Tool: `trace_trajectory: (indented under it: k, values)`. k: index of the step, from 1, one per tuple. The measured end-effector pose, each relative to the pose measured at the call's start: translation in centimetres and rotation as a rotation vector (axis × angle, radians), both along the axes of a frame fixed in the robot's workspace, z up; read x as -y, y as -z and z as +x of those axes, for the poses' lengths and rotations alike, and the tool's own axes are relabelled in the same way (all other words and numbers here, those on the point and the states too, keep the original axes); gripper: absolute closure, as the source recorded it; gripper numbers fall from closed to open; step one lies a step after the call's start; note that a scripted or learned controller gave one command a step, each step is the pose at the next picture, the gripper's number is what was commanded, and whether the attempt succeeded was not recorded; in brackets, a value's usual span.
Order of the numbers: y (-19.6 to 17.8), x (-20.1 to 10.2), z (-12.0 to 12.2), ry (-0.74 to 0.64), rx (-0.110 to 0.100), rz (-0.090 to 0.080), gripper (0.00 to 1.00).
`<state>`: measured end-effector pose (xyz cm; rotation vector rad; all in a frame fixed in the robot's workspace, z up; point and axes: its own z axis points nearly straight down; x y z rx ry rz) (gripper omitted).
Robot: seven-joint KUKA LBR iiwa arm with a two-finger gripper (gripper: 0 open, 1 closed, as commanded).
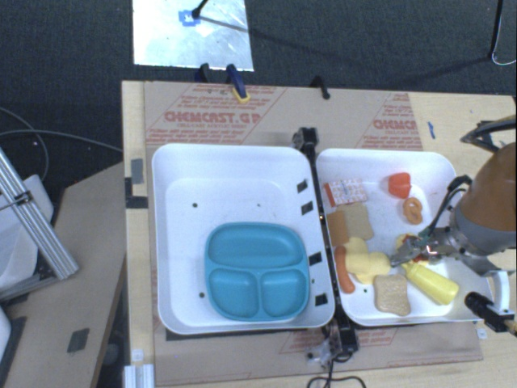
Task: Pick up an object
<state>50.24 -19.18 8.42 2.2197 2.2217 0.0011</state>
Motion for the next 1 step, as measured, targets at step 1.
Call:
trace_trajectory:
  k: [1]
  values:
    - [0.00,0.00,0.00,0.000,0.000,0.000,0.00]
